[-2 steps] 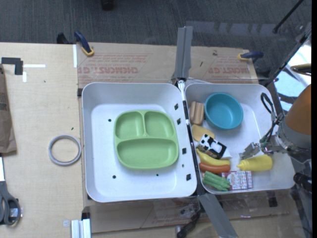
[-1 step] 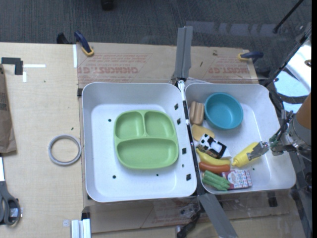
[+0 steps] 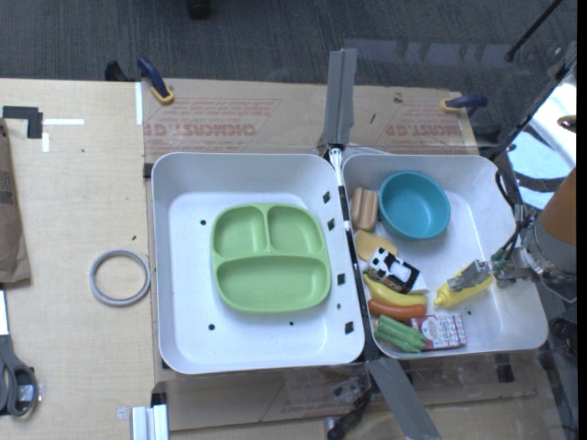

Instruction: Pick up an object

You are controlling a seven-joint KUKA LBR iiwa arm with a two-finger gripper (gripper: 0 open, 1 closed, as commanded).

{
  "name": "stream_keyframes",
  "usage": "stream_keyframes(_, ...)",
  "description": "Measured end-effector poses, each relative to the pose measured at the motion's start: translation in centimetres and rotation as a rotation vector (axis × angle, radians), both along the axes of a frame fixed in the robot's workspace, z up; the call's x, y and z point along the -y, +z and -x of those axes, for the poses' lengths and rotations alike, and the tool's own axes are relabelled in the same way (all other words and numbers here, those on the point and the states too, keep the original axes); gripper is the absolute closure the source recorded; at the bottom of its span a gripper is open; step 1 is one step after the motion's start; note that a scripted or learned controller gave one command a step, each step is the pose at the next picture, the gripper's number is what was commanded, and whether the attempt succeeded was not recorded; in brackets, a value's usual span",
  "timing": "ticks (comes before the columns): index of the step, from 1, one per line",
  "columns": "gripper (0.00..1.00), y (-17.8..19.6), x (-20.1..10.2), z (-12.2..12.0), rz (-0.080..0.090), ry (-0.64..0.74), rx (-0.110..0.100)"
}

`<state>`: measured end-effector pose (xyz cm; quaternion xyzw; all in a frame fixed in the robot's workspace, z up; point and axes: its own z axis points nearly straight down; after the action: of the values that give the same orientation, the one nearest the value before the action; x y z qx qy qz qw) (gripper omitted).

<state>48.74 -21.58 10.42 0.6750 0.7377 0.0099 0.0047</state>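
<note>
White plastic forms two shallow bins set side by side on a tabletop (image 3: pixel 73 209). A green divided plate (image 3: pixel 271 257) is seen in the left bin (image 3: pixel 174 328). In the right bin (image 3: pixel 523 324), a blue bowl (image 3: pixel 415 204), a banana (image 3: pixel 396 291), a pink packet (image 3: pixel 445 331) and green beans (image 3: pixel 399 335) are crowded near the divider. The hand (image 3: pixel 486 273) is reached in from the right and appears clamped on a yellow object (image 3: pixel 463 287), low at the bin floor. Lifting is judged to remain. Mirrored print is visible on the cardboard (image 3: pixel 220 122) behind, not reliably readable.
</note>
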Motion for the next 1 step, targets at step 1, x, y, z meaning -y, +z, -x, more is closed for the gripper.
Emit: stream_keyframes(1, 0.00, -1.10, -0.28, -2.62, -0.004, -0.141, -0.018)
